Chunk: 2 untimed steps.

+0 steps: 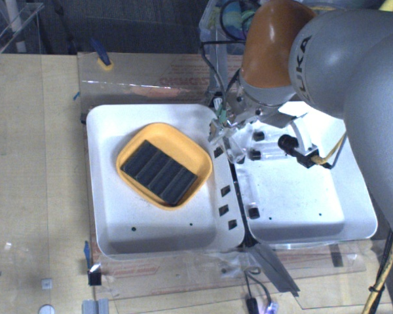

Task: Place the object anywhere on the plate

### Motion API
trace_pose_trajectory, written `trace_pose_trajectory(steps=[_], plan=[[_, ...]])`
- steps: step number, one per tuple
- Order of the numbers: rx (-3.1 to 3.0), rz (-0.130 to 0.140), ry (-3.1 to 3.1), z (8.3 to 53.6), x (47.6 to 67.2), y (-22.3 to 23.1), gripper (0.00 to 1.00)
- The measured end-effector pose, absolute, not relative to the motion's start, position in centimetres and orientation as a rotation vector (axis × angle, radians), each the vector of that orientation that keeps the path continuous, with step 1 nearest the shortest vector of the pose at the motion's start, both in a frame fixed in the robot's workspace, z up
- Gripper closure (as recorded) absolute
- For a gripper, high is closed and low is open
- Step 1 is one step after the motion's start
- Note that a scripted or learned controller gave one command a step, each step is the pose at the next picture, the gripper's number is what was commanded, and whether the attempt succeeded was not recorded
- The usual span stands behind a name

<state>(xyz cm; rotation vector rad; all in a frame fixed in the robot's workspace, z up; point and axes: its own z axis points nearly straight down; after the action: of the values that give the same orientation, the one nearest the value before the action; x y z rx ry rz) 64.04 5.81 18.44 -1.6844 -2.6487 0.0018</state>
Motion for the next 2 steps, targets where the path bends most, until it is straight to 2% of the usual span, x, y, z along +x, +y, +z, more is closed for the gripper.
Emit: trace_pose_trajectory(steps=[1,2], plan=[[-1.534,0.002,-2.739,17.6,59.2,9.8,1.00],[-1.368,-0.003,-2.831,18.4,60.7,13.5,1.00]])
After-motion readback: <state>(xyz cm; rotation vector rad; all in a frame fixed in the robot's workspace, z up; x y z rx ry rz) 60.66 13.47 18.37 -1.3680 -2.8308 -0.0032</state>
